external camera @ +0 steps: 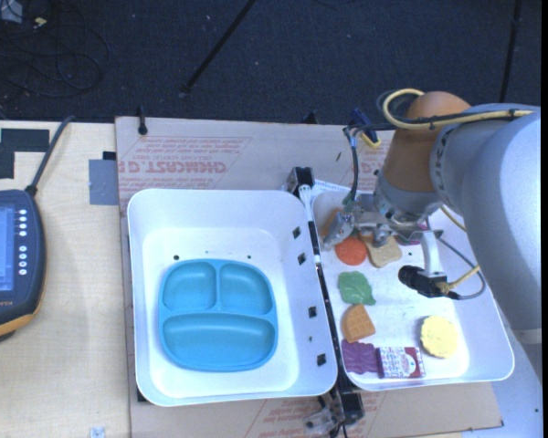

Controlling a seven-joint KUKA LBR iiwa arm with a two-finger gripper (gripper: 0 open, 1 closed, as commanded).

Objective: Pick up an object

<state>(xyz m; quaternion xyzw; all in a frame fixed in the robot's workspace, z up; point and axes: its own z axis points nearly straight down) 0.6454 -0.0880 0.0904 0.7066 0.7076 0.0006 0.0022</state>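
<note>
Jaws: low over right bin [406,318], near its far corner on the edge shared w/ left bin [164,226]. Released or clenched, can't tell; wrist blocks the view.
Likely target: red round piece [352,252], just beside the jaws, close to the shared edge.
Neighbour: tan piece [384,253], right next to the red one. Touching or a hair apart, can't tell.
Other obj: green piece [355,287] & orange piece [357,321] along the shared edge; purple-pink packet [384,361] at near edge; yellow round piece [439,336] toward near outer corner.
Left bin: blue divided plate [218,313], mid-bin.
Grasp: none visible, so not yet a pick.
Risk 1: crowding. Red & tan sit so close that jaws prob. straddle both or shove one aside → empty close.
Risk 2: bin wall. Target is near the shared edge, so a tip could catch the wall.
Risk 3: round, smooth-looking shape → may squirt out as jaws close.
</note>
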